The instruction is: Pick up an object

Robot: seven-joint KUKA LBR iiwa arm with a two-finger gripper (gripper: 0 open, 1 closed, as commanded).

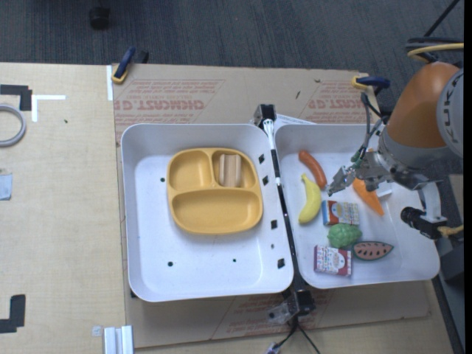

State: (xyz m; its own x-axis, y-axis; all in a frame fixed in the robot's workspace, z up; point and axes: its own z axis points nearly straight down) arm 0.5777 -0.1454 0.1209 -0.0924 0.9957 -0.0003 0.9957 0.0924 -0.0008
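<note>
Carrot (369,195): orange, lying in the right bin (413,268), tilted, its upper end right under the tool tip; whether it is touched cannot be told.
Tool (345,180): low over the right bin's upper middle, dark metal fingers pointing left; they look slightly parted with nothing visible between them.
Arm (424,116): grey with an orange band, reaching in from the right above the right bin's far corner.
Sausage (313,167): red-orange, slanted, just left of the tool, near the bin's upper left.
Banana (310,200): yellow, curved, below the sausage, close to the divider between the bins.
Small carton (341,213): red, white and blue, lying flat just below the tool, between banana and carrot.
Green vegetable (344,234): knobbly, touching the small carton's lower edge.
Watermelon slice (372,251): red with a dark rind, right of the green vegetable.
Second carton (332,260): red and white, near the bin's front wall.
Left bin (147,264): holds a yellow divided plate (214,211).
Wooden block (229,170): pale, in the plate's upper right compartment.
Tabletop (55,220): light wood, with cardboard under both bins.
</note>
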